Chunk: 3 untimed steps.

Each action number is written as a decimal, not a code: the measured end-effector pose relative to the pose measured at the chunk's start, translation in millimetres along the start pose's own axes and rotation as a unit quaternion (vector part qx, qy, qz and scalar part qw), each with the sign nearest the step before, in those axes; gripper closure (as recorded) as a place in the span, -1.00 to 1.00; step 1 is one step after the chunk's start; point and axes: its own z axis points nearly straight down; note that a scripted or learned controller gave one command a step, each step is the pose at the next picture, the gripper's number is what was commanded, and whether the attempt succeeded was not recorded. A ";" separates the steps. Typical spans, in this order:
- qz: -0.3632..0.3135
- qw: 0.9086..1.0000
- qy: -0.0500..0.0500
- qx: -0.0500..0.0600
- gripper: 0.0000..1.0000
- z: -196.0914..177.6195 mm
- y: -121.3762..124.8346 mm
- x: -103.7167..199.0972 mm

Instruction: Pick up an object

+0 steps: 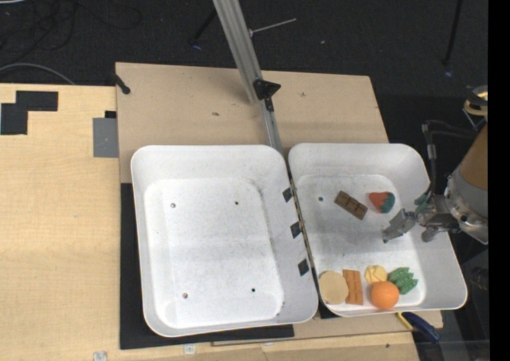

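Claw (408,224) hovering low over the right bin (351,162), near its right wall, reached in from the right edge on the grey arm (470,200). Fingers splayed somewhat apart by the look of it, one dark tip toward the lower left and another toward the right, with nothing visible between them; holding nothing. Several candidates for the pick, all in the right bin. Nearest: a small red and teal object (382,201), just up and left of the claw, close beside the finger tips but apart from them. Compact and roundish, no clear long axis, so no strong call on wrist turn. Just left of that, a brown block (351,204), flat and oblong, long axis running from upper left to lower right; fingers would likely need to close across its short side. Further off, along the near edge of the bin, a tight row: a tan round piece (333,287), an orange stick (353,287) standing roughly straight up the frame, a small yellow piece (375,273), an orange ball (385,296) and a green leafy piece (403,279). These touching or nearly so, hence a crowded grasp. Left bin (207,164) well apart from the claw. Likeliest short move: a small shift up and left, then down onto the red and teal object.
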 end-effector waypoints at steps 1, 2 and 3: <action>0.000 1.000 0.000 0.000 -1.00 56.5 6.3 -5.7; 0.001 1.000 -0.001 -0.003 -1.00 93.4 7.2 -5.7; 0.003 1.000 -0.001 -0.003 1.00 82.9 6.6 -6.3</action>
